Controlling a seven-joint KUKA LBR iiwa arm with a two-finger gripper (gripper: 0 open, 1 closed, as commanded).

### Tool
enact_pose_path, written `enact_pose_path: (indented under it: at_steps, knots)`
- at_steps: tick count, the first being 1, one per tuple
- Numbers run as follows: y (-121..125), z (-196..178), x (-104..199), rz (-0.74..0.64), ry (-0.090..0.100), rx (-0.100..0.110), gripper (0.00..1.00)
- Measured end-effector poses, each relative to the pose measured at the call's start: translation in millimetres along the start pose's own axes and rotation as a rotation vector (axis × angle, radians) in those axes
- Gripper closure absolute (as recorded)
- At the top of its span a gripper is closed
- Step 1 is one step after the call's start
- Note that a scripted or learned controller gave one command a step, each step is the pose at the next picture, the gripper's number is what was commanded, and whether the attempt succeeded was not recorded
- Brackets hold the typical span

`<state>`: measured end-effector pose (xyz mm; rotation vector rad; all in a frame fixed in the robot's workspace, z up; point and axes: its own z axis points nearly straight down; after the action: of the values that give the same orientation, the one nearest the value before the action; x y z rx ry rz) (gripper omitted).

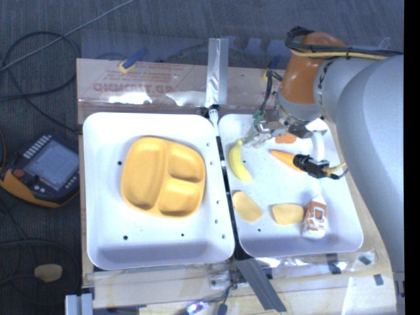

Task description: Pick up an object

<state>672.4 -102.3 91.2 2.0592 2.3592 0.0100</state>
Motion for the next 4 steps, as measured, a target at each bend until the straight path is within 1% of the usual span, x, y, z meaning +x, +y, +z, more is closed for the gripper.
enact_pose_path:
  at_steps: [1, 2, 3, 4]
  knots:
    - [-7.4, 0.4, -49.4, -0.071, -0.002, 0.001, 1.00]
    - [-11.3, -38.4, -29.6, -0.243, 0.002, 0.011, 1.00]
    - [-48.5, -0.7, -63.6, -0.528, -0.001, -0.001, 1.00]
    - [-49.2, 1.3, -63.5, -0.529, -0.001, 0.000, 0.00]
